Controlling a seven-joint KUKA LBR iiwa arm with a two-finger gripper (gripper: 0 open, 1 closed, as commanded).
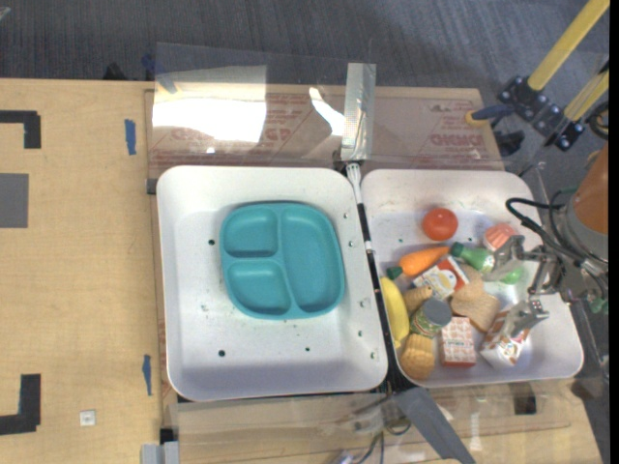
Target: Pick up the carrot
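Note:
The carrot (424,260), orange with a green top, lies tilted in the left half of the right bin (561,356). It sits just below a red tomato (440,222) and above a yellow banana (394,304). My gripper (522,280) reaches in from the right and hangs over the toys at the right side of that bin, well to the right of the carrot and apart from it. Its fingers stand open, and the carrot is not between them.
Several other toy foods crowd the right bin: a green piece (471,255), bread slices (474,303), a small red carton (457,342) and a cookie (419,356). The left bin (184,336) holds a teal divided plate (283,258). Cables trail by the arm (590,201).

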